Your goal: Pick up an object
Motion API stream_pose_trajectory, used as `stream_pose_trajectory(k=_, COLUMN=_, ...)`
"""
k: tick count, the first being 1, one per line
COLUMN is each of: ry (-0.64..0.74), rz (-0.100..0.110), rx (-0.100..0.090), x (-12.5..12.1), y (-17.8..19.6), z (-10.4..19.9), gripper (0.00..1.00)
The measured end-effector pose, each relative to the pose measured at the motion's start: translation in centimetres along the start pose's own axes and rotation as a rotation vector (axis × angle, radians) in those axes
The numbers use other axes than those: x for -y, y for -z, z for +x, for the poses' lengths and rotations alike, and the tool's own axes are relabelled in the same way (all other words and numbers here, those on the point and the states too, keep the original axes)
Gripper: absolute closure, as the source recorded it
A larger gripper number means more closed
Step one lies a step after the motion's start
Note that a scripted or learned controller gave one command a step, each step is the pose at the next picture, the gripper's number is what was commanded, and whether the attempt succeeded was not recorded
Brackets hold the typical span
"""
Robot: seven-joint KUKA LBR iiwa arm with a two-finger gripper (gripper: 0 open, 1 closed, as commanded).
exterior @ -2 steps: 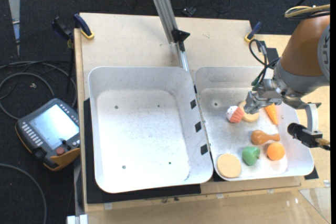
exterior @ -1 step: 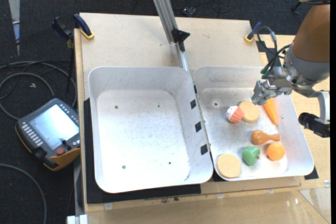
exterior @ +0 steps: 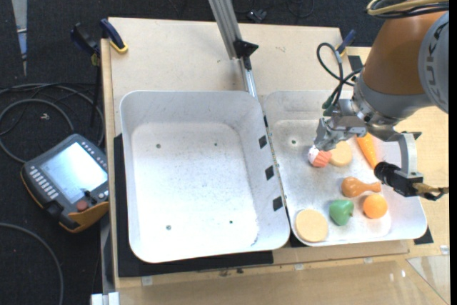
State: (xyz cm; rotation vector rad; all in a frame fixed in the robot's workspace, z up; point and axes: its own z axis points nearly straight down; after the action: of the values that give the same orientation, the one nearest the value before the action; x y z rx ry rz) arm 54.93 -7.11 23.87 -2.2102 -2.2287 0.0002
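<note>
While the grey and orange arm (exterior: 410, 64) reaches in over the counter's right edge, the counter (exterior: 186, 46) itself carries two shallow white bins side by side, taking up most of its near half. Left bin (exterior: 189, 175): bare white floor with dark specks, its right wall touching the right bin (exterior: 293, 111) along the middle seam. Right bin holds all the small items, gathered toward its near right corner. End effector (exterior: 330, 143) hangs low over the middle of the right bin, its tip just above or touching a small pink-and-white piece (exterior: 319, 158); cannot tell how far the fingers are parted, nor whether they have hold of that piece. Just right of the pink piece, touching it or nearly so, a pale tan round piece (exterior: 341, 155). Beyond that, nearer the bin's right wall, an orange carrot (exterior: 367, 149) lies at a slant. Nearer the front edge: a tan drumstick shape (exterior: 357, 187), an orange ball (exterior: 374, 206) just beside it, a green pepper-like item (exterior: 341, 211) left of the ball, and a flat round biscuit-coloured disc (exterior: 312, 224) at the bin's near left corner. Off the counter's left edge, a handheld pendant with a lit screen (exterior: 68, 182) sits on the floor.
</note>
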Motion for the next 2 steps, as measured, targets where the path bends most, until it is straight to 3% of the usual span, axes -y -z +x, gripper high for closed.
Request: stream_pose_trajectory(k=2, ry=0.001, rz=-0.002, rx=0.0, x=1.6, y=0.1, z=10.2, gripper=1.0)
